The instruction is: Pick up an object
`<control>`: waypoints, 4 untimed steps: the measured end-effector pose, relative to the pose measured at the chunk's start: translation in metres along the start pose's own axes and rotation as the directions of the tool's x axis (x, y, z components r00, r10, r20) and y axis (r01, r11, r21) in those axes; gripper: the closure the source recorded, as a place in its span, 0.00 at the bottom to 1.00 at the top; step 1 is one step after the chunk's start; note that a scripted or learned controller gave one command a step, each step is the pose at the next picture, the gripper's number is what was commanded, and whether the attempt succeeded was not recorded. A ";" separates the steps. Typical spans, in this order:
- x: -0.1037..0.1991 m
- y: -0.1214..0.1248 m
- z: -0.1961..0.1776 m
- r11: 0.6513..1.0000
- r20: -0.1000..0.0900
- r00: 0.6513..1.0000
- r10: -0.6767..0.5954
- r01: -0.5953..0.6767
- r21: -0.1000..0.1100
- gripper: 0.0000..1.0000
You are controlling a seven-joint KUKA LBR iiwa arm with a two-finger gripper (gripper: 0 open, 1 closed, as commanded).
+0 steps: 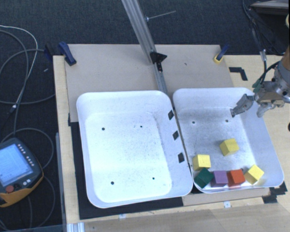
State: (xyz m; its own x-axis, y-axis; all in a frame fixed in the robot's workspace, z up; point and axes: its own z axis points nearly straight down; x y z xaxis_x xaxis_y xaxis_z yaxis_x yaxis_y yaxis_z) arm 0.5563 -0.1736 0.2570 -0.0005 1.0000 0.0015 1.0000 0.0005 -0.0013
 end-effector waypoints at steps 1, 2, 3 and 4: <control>-0.013 -0.036 0.137 1.000 -0.002 1.000 0.002 -0.002 0.009 0.00; -0.013 -0.032 0.121 1.000 0.001 1.000 -0.001 0.001 -0.004 1.00; -0.017 -0.033 0.113 1.000 0.002 1.000 0.000 0.000 -0.005 1.00; -0.017 -0.033 0.114 1.000 0.002 1.000 0.000 0.000 -0.004 0.00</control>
State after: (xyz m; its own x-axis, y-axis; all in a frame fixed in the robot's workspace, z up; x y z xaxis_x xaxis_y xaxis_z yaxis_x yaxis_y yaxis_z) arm 0.5233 -0.1901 0.1433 -0.0002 1.0000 -0.0002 1.0000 0.0002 0.0023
